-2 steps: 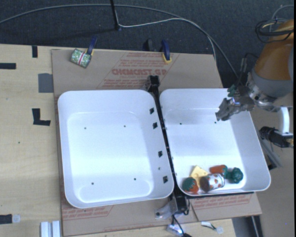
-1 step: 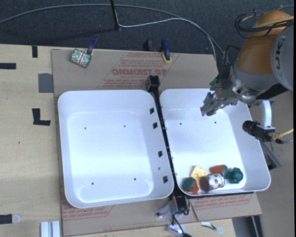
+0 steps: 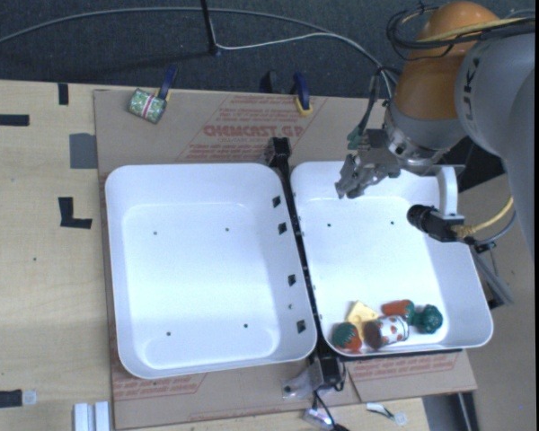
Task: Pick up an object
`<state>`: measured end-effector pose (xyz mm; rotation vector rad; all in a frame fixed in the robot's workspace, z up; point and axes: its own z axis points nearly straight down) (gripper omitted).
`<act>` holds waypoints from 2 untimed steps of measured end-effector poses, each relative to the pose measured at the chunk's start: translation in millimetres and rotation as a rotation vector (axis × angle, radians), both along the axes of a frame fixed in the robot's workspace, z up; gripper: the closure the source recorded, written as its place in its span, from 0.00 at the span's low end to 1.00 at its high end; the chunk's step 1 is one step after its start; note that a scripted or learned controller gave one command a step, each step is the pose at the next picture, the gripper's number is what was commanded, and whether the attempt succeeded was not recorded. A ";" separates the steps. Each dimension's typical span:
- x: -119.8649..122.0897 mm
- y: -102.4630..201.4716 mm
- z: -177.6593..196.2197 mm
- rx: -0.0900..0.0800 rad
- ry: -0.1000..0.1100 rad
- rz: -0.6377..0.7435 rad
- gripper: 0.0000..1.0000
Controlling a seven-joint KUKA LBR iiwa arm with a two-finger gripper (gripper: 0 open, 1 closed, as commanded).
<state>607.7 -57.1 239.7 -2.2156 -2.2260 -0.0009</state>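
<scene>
Several small objects [image 3: 384,323] cluster in the right bin's [image 3: 341,241] near corner, with the tool [image 3: 352,180] above its far edge.

Two shallow white bins side by side on bench; left bin [image 3: 198,268]; right bin [image 3: 377,250] holds cluster at near edge: yellow piece [image 3: 362,312], green-red ball [image 3: 345,335], red-white can [image 3: 388,330], teal object [image 3: 427,318]; gripper [image 3: 352,184] over right bin's far edge, well apart from cluster; green-white block [image 3: 147,105] on cardboard beyond bins.

White bins [image 3: 198,196], tan bench [image 3: 36,268] with black tape marks, grey arm [image 3: 508,88] with orange band, yellow wedge [image 3: 362,313], teal ball [image 3: 427,318], green-and-white patterned block [image 3: 147,106]
</scene>
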 end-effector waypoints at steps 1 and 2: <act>12.6 53.2 -14.2 0.000 0.002 0.000 1.00; 16.5 106.2 -6.9 0.000 0.000 0.000 1.00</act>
